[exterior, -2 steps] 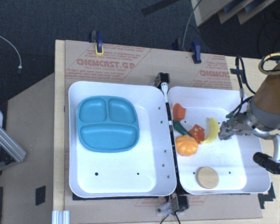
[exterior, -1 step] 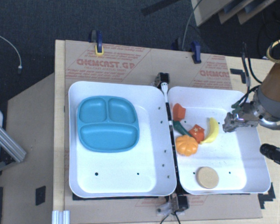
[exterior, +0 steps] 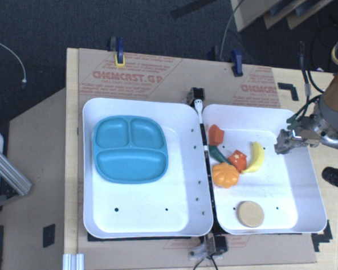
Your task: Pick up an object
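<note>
In the right bin [exterior: 302, 191] lie a yellow banana [exterior: 257, 157], a small red piece [exterior: 239, 160], an orange fruit [exterior: 225, 175], an orange-red piece [exterior: 216, 134], a dark green item [exterior: 217, 154] and a round tan disc [exterior: 250, 213]. My gripper [exterior: 283, 143] hangs over the bin's upper right part, to the right of the banana and apart from it. Nothing shows between its fingers.
The left bin [exterior: 176, 200] holds a blue divided plate [exterior: 131, 149]. Black clips [exterior: 197, 97] sit along the seam between the bins. The cardboard base [exterior: 161, 71] has blue clamps [exterior: 120, 50] at its far edge. Cables hang at the right.
</note>
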{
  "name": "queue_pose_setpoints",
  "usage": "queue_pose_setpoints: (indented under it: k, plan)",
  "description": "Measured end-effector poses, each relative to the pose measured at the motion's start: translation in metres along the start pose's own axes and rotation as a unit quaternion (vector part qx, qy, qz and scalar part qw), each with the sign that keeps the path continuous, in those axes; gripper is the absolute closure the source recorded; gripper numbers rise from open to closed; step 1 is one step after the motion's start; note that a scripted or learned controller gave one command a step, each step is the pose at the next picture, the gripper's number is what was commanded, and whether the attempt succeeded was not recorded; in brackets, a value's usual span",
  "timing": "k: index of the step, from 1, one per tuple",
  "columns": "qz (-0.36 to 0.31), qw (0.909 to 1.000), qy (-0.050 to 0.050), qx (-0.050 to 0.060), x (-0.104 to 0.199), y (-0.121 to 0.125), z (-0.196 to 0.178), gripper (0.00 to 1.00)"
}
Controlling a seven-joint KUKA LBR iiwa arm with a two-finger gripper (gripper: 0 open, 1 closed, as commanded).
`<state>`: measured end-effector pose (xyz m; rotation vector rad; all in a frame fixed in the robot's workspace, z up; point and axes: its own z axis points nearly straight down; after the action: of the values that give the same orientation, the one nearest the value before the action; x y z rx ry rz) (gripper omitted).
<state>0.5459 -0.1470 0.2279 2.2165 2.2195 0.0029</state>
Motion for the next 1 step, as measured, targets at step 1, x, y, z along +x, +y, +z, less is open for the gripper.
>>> queue_pose_setpoints:
  k: [1]
  plan:
    - [-0.002,1.0000,0.001,0.001,0.0423,0.0080,-0.0014,1.00]
